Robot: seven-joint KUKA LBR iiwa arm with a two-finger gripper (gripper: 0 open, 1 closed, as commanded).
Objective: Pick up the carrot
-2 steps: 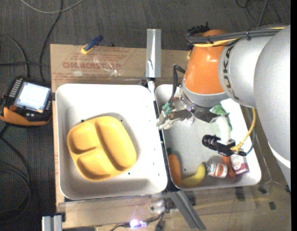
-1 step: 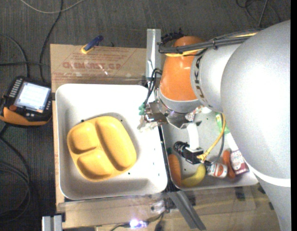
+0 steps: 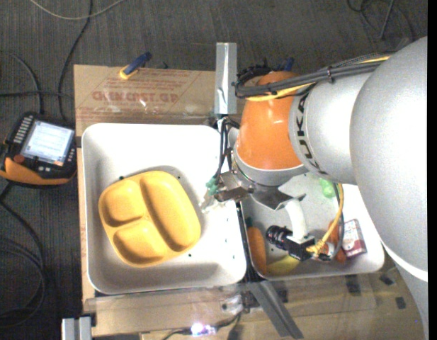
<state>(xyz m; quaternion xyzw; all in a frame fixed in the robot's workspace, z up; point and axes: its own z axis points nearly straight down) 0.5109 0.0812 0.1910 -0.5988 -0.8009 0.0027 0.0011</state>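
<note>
Carrot point(image 3: 256, 245) lying at near left corner of right bin point(image 3: 370, 261), beside yellow object point(image 3: 282, 264) and red packet point(image 3: 353, 236); yellow sectioned plate point(image 3: 149, 217) in left bin point(image 3: 105, 144); arm point(image 3: 275, 137) above bins' shared edge; gripper point(image 3: 225, 190) grasp cannot be told

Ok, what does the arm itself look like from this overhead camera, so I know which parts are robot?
The arm is bulky, rounded and light grey, with a broad orange band above the wrist and black KUKA lettering beside it. Dark cables run along its top. Below the band sit grey metal wrist fittings.
</note>
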